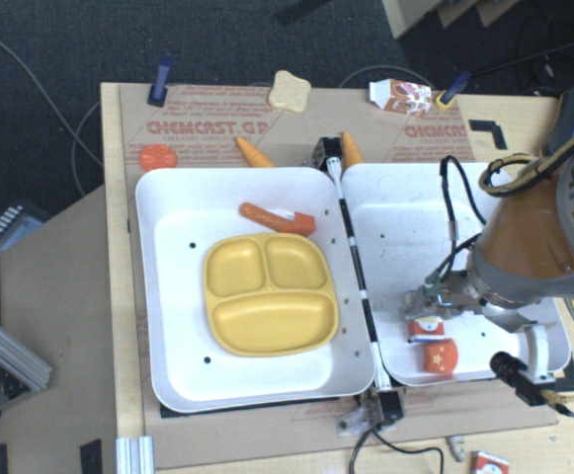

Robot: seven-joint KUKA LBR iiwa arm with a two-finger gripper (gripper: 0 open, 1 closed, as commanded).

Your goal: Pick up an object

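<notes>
My gripper is low over the right bin, at the end of the arm that reaches in from the right. Just beneath its tip lies a small red and white object; whether the gripper touches it I cannot tell. A red fruit-like toy sits a little nearer the bin's front edge. In the left bin a yellow divided plate rests in the middle, with an orange sausage behind it.
Behind the bins on the cardboard lie a bread slice, two carrots, a red round piece, a blue clip and a printed packet. A black cable loops over the right bin.
</notes>
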